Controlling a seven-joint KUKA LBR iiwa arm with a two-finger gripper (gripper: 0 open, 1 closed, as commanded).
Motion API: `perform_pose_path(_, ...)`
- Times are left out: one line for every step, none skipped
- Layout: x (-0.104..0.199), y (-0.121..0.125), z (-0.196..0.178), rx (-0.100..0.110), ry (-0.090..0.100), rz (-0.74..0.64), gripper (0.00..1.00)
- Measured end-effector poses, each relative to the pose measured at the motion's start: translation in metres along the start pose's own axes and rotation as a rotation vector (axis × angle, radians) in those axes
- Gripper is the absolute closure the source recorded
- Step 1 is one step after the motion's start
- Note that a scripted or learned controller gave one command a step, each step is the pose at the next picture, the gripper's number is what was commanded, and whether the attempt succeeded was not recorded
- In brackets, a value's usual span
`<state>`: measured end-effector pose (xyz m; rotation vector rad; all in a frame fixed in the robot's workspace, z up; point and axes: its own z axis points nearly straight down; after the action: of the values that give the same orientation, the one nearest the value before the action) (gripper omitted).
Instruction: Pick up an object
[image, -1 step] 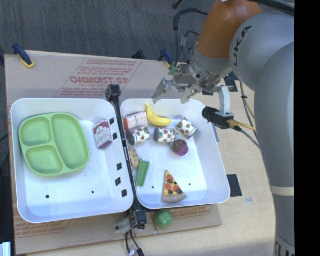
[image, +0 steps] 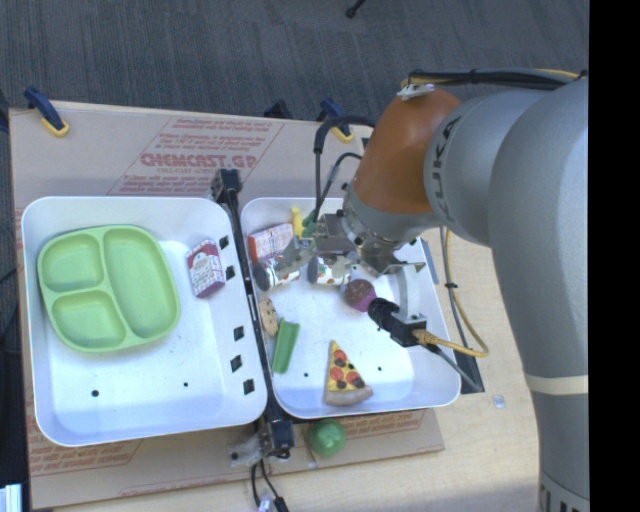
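My gripper (image: 312, 258) is low over the back of the right bin (image: 420, 385), under the orange wrist band. Right beside it lie a red and white carton (image: 268, 242), a yellow item (image: 297, 218) and a dark purple plum (image: 358, 293). Nearer the front of that bin are a pizza slice (image: 345, 376), a green stick (image: 285, 346) and a cookie (image: 268, 315) by the left wall. The arm hides the gripper's tips and whatever is under them.
The left bin (image: 140, 400) holds a green divided plate (image: 105, 286) and a red packet (image: 205, 269). A green ball (image: 325, 437) lies on the cardboard outside the bins, at the front. A black plug (image: 395, 323) with a yellow cable hangs over the right bin.
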<state>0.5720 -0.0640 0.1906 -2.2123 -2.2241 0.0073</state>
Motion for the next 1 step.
perform_pose_path(0.0579, -0.0251, -0.0007, -0.002, 0.0, -0.003, 0.0)
